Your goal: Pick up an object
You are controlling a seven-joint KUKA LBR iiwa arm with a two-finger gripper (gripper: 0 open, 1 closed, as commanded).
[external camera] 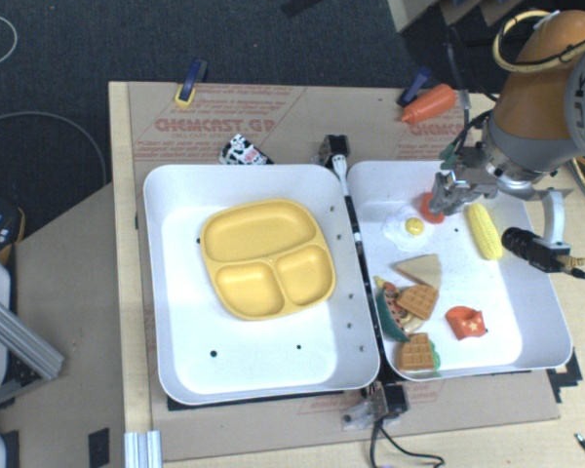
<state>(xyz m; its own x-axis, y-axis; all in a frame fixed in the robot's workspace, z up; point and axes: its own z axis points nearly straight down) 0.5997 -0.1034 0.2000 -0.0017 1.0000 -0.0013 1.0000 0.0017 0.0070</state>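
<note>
The gripper (447,191) is lowered into the right bin (541,344), directly over a small red-orange object (432,206) near the bin's far edge, apparently positioned for a grasp. Whether anything is held cannot be told. A fried-egg toy (409,227) lies just beside it and a corn cob (485,231) nearby. A yellow divided tray (266,257) is seen in the left bin (175,359).

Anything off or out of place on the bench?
Two toys lie outside the bins on the board: a carrot behind the right bin and a small black-and-white toy behind the left bin. Nothing looks spilled or damaged.
</note>
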